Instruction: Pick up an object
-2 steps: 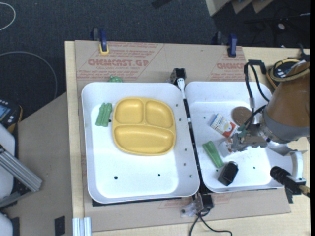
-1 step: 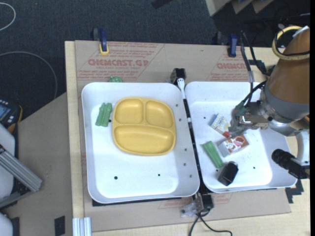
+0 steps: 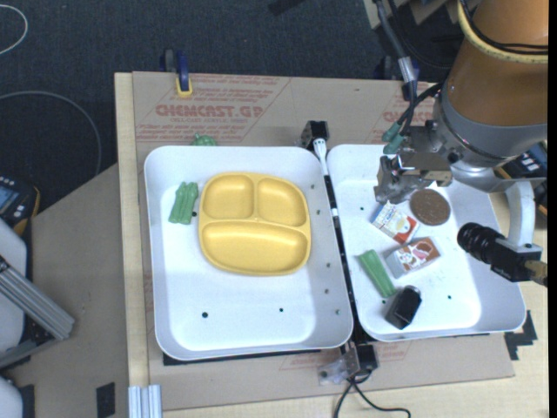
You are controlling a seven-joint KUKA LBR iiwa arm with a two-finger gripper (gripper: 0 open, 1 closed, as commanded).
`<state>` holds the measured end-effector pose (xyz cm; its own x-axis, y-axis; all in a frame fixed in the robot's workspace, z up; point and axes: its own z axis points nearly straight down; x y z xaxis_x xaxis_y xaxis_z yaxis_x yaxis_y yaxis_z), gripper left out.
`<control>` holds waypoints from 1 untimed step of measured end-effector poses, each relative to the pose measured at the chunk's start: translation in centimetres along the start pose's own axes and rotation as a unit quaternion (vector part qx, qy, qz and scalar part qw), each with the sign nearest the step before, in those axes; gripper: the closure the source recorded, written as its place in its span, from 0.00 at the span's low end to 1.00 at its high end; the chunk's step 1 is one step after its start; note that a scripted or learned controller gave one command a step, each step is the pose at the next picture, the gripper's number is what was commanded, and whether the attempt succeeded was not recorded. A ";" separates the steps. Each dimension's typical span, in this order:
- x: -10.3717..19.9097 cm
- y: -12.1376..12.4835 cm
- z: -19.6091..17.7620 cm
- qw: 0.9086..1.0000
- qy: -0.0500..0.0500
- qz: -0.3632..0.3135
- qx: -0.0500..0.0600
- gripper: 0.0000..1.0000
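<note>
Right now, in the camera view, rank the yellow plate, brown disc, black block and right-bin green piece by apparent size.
1. Yellow plate, largest by far.
2-4. Brown disc, green piece and black block: all small and look too alike to rank.

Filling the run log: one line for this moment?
tool over right bin | nearest: small white-red packet | grasp: unconfirmed

Grey arm with orange band [image 3: 505, 24] reaches in from right, wrist angled down; metal two-finger gripper [image 3: 393, 190] points downward, low.
</note>
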<state>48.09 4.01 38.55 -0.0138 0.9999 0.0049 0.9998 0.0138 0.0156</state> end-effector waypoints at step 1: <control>2.0 -0.1 0.1 1.000 -0.002 0.005 0.006 1.00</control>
<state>47.96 5.98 38.50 -0.0032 1.0000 0.0002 1.0000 0.0032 0.0030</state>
